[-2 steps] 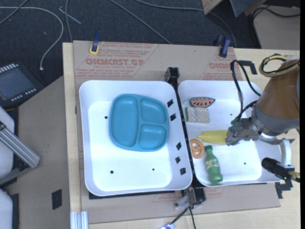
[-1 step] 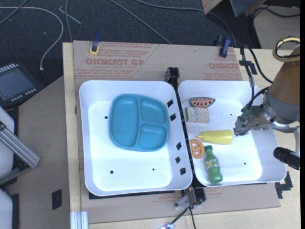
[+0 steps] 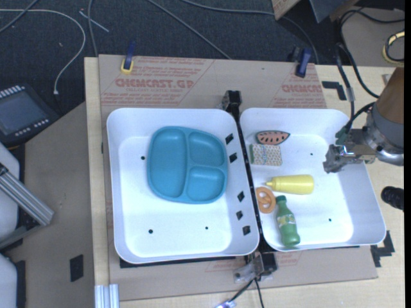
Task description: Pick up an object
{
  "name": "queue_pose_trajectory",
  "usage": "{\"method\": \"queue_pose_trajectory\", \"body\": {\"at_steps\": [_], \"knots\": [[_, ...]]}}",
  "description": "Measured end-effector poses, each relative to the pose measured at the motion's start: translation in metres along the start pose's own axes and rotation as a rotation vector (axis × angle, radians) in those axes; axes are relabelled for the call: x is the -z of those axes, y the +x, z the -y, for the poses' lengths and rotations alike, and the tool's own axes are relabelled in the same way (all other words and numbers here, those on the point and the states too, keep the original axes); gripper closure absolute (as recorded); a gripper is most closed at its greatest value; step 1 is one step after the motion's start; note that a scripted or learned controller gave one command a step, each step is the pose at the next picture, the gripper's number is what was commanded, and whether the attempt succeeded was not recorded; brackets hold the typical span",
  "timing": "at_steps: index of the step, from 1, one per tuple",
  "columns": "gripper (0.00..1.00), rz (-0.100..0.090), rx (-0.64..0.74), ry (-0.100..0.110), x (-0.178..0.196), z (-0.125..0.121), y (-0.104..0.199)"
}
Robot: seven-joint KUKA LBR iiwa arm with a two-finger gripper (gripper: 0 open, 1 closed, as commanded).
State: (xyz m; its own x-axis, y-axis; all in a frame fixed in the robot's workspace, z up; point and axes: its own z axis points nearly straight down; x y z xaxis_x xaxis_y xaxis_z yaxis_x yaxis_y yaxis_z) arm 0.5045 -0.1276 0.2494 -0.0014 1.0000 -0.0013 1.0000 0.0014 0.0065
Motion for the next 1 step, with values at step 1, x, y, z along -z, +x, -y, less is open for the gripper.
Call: {"method": "queue_pose_trajectory", "body": {"at_steps": [1], "knots": [[1.00, 0.000, 0.000, 0.001, 0.0438, -0.0014, -0.0001]]}}
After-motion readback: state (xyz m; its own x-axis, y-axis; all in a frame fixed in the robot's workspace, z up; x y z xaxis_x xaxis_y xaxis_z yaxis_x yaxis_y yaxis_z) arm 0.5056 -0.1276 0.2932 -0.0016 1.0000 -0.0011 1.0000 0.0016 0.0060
